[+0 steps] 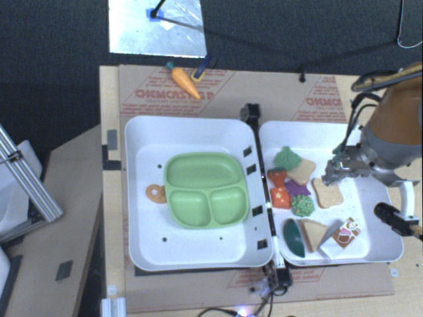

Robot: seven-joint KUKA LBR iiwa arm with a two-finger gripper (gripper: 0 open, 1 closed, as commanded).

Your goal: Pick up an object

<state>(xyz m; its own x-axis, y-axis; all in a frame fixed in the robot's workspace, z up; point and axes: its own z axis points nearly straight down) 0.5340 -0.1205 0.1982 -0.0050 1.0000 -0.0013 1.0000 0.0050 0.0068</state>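
1. Lying nearest the camera, along the front wall of the right bin [390, 246], are a dark green oval piece [293, 237], a tan wedge [314, 230] and a small printed carton [346, 233]; all three are sitting below and to the left of the fingers.
2. Reaching in from the right, the grey arm with its orange band is positioning the gripper [336, 170] over the right bin.
3. Finger state: the fingers are pointing down and left, but the picture is not resolving the gap between them, so whether they are spread or closed is not determinable.
4. Directly under the fingertips, a slice of toast [327, 193] is lying flat on the bin floor; whether the tips are touching it is not determinable.
5. Just left of the fingers, a round tan bread piece [303, 171] is resting against a green leafy item [286, 157].
6. Further left and lower, a red piece [277, 177], an orange-red piece [281, 197], a purple item [297, 189] and a green broccoli head [303, 206] are clustering together, touching one another.
7. Well to the left of the fingers, the left bin [142, 197] is holding a green divided plate [205, 189], with a small brown pretzel [156, 193] just beside its left edge.
8. Beyond both bins, up and far left of the fingers, a toy carrot [184, 82] is lying on the cardboard sheet [317, 98].
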